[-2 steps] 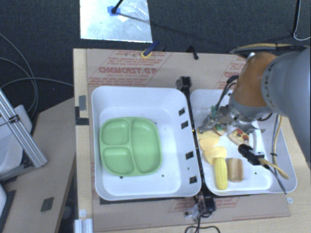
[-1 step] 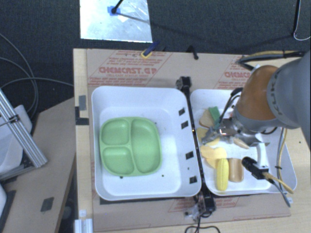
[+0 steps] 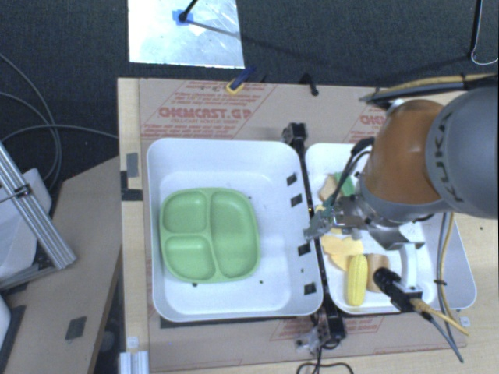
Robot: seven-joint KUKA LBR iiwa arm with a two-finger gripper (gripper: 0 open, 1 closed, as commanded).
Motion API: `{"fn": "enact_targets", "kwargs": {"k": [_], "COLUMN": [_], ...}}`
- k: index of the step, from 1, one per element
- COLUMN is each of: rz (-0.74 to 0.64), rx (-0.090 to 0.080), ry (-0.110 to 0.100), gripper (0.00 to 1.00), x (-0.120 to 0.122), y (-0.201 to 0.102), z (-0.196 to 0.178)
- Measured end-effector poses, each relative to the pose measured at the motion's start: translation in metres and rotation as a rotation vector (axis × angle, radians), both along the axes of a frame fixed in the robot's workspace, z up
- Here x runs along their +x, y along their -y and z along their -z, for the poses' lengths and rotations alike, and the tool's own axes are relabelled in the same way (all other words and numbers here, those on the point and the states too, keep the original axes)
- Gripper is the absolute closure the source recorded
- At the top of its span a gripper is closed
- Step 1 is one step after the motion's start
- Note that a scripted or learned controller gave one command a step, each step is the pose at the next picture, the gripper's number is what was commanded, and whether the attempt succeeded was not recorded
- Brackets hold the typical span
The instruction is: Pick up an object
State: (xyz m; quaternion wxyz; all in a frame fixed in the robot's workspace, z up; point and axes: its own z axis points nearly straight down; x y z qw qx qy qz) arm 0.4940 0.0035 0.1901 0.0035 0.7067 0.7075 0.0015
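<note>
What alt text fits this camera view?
A grey KUKA arm reaches over the right bin, which holds an ear of corn and other yellow toy food. The left bin holds a green divided plate.

We log the arm [image 3: 460, 158] as a bulky grey cylinder with dark "KUKA" lettering on its shell. Nearer the fingers sits a broad, glossy orange band [image 3: 401, 150], then a grey wrist collar. Black cables loop along the band's edge down toward the gripper [image 3: 321, 223], a small assembly of metal-grey parts. A white bracket and a black fitting with a yellow cable hang behind the wrist.
</note>
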Motion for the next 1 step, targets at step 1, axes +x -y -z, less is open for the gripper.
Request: {"fn": "enact_targets", "kwargs": {"k": [1], "rz": [-0.014], "rx": [0.008], "ry": [-0.004], "gripper": [0.0], "x": [0.0342], "y": [-0.1165], "z": [0.0266]}}
